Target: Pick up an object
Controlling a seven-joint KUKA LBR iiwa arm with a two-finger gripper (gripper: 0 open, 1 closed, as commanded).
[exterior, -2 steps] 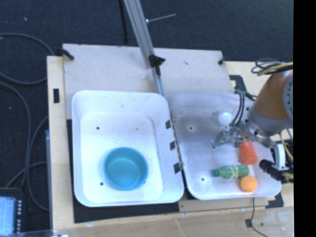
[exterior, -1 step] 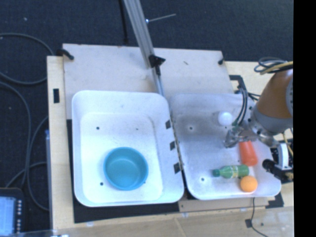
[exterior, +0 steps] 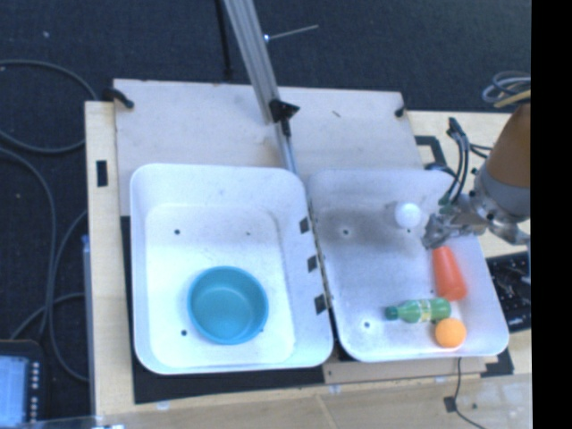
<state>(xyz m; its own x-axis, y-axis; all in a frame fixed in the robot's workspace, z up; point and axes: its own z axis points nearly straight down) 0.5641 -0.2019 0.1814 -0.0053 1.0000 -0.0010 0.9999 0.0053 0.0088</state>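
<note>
Grey arm [exterior: 505,172] reaching from right, gripper [exterior: 438,231] seemingly above orange cylinder [exterior: 450,273]

Left bin [exterior: 152,195]: white, a few small dark specks on the floor. Holds a light-blue bowl [exterior: 228,305], lower centre-left of frame.
Right bin [exterior: 357,213]: white, floor smudged grey.
In it: white ball [exterior: 407,213]; orange-red cylinder [exterior: 450,273]; green bottle [exterior: 418,311] with yellow-green middle; orange ball [exterior: 450,332], lower right.
Surface [exterior: 206,114]: pale beige.
Floor [exterior: 107,25], upper frame: dark blue-black, speckled.
Arm [exterior: 511,155], right edge: orange-brown band above grey. Gripper [exterior: 440,231]: grey metal.
Slanted pole [exterior: 250,38], top centre: silver-grey.
</note>
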